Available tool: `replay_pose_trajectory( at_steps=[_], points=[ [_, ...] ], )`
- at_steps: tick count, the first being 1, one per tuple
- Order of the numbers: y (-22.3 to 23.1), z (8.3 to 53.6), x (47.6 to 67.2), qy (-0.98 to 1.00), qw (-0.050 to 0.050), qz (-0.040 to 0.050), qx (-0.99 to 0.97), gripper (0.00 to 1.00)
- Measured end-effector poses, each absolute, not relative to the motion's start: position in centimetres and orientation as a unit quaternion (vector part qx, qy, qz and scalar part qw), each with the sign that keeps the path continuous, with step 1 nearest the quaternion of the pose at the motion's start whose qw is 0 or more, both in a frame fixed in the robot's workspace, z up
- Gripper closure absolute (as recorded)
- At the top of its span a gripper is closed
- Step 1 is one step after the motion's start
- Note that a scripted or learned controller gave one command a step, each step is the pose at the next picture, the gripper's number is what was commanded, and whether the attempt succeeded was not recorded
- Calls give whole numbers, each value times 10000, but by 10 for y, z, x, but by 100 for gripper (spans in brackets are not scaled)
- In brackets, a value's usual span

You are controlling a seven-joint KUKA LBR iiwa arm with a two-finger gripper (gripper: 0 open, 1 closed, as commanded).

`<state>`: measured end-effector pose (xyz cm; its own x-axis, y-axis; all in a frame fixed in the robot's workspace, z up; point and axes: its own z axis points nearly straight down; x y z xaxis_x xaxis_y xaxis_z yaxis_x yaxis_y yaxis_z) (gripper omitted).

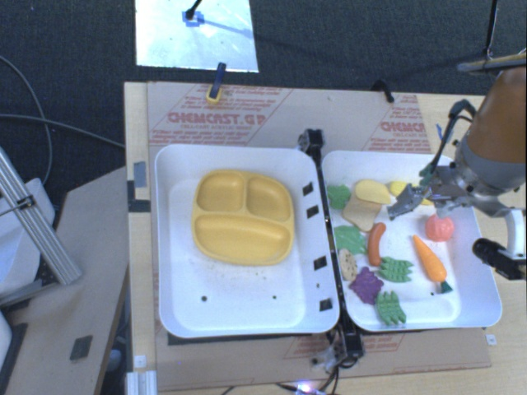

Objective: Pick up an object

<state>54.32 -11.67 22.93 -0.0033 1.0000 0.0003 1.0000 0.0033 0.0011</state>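
From my seat I see 2 white bins on the bench: the left bin (pixel 169 245) carries a yellow divided plate (pixel 243 218) near its middle, and the right bin (pixel 478 303) carries all the toy food. The arm (pixel 498 130) comes in over the right bin's far right corner, and the gripper (pixel 409 196) hangs over the far part of that bin, its dark tips pointing toward the divider between the bins. I cannot tell whether anything sits between the tips, nor how they are set; the metal there is too dark and small for me to read. Nothing looks lifted. The likeliest target, I judge, is the yellow piece (pixel 372 191), lying just beside the tips toward the divider, with a tan slice (pixel 361 213) touching its near side. Its long axis runs roughly across the bin, from divider to right wall, so the tips would have to straddle it from the far and near sides. The red tomato (pixel 440 228) sits just on the near side of the wrist, and the carrot (pixel 430 259) lies nearer the bin's near edge, slanting toward the near right corner. The sausage (pixel 375 243) stands near the bin's middle, well apart from the tips.
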Motion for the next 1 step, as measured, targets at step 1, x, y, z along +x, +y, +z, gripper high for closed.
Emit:
replay_pose_trajectory(
  at_steps=[1],
  points=[
    [-89,78,521,7073,-9,-6,7069,0]
  ],
)
